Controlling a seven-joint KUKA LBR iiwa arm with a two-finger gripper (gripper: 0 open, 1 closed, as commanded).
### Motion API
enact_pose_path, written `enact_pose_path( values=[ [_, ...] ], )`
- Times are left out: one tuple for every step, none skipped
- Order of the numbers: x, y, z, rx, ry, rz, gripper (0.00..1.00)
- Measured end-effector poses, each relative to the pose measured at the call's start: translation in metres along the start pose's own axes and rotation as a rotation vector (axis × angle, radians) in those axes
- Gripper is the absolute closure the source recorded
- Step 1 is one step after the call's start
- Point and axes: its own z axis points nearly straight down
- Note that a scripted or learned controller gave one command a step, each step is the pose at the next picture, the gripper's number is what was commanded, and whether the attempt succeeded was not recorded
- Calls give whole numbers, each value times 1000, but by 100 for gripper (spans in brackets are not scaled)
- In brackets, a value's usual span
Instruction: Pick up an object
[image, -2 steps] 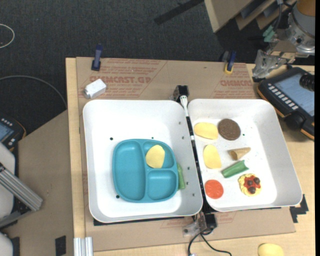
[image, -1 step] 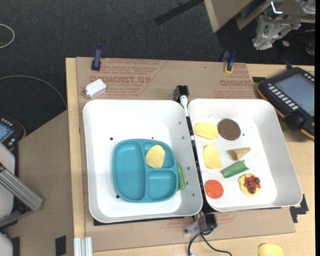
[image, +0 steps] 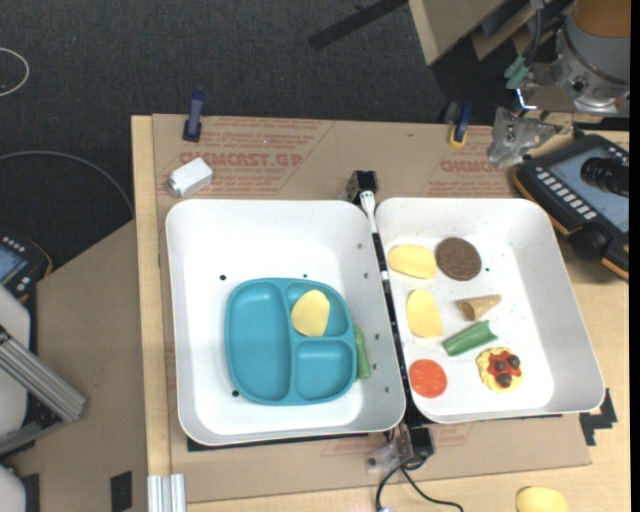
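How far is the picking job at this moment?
Possibly done: one yellow piece already lies in the blue tray in the left bin. In hand: nothing visible; the gripper is up beyond the right bin. Left: six items remain there, such as the brown disc.

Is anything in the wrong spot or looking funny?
One thing: a green piece sits wedged on edge between the blue tray and the left bin's wall, not flat like the other food.
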Motion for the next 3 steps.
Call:
enact_pose_path(
  values=[
    [46, 27, -124, -26, -1, -8, 100],
    [-8, -14, -12, 3, -1, 4, 100],
    [36, -18, -175, -31, -1, -8, 100]
  ],
)
